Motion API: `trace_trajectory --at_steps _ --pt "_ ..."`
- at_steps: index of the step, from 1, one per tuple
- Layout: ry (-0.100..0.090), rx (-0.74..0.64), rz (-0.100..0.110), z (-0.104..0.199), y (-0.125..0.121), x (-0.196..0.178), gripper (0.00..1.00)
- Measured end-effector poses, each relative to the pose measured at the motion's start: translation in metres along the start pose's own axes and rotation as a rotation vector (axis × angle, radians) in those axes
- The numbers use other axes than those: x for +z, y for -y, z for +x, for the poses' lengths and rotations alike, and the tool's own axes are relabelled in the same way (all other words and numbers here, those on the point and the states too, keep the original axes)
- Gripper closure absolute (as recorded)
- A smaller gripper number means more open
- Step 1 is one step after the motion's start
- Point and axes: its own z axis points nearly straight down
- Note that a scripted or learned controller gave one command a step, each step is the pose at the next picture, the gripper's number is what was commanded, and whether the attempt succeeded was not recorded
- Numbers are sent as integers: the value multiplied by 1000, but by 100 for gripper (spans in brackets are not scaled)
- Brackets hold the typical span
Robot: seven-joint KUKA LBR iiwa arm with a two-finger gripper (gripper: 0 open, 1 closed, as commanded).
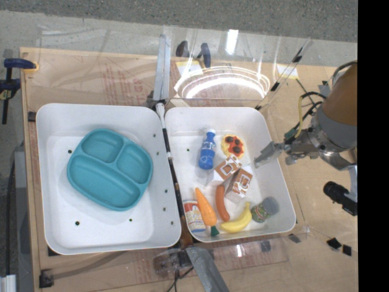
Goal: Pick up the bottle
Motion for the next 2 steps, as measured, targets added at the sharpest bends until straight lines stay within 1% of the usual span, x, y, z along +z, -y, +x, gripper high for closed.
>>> trace_trajectory --at_steps 1,2 --pt "1 -25 -2 68 -72 162 0" --pt "-1 -61 8 53 -153 173 0"
